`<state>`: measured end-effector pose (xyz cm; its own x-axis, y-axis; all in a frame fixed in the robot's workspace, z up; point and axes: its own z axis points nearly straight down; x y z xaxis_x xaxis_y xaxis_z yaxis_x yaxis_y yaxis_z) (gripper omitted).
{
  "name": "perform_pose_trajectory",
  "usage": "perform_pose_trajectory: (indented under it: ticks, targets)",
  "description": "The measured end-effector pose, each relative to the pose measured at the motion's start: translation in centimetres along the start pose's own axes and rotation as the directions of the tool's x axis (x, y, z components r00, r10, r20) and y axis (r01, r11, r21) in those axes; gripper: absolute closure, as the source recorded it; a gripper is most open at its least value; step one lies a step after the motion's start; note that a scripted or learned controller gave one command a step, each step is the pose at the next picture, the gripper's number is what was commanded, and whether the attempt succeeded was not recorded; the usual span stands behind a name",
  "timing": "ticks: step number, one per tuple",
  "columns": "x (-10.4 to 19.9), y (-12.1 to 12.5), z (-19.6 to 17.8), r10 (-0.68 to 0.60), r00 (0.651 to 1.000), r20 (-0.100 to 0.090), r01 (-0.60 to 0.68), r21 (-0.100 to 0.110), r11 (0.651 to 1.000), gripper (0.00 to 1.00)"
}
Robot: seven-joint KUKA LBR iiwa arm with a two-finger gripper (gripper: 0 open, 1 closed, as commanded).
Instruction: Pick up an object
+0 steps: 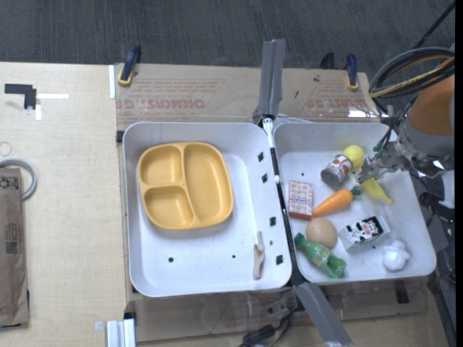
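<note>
The left bin (145, 266) has open floor near and right of the yellow plate (186, 185); the right bin (427, 259) is crowded, with bare floor only at its far left.

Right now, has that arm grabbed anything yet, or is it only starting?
Nothing looks picked up: the carrot, can and the rest lie in the right bin. The gripper is low among them, beside the can and a yellow piece. Grasping and lifting remain.
</note>
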<state>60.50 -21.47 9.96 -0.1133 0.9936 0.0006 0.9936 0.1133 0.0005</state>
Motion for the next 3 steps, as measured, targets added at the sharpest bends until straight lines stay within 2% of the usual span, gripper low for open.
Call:
perform_pose_trajectory:
  ticks: [1,2,3]
  targets:
    - [7.8,2.6,-8.4,-0.294,0.956,0.003,0.294,0.001,0.956,1.00]
    - [10.1,-3.4,-10.8,-0.156,0.988,0.001,0.156,0.003,0.988,1.00]
    - [10.0,-3.4,-11.5,-0.155,0.988,0.001,0.155,0.006,0.988,1.00]
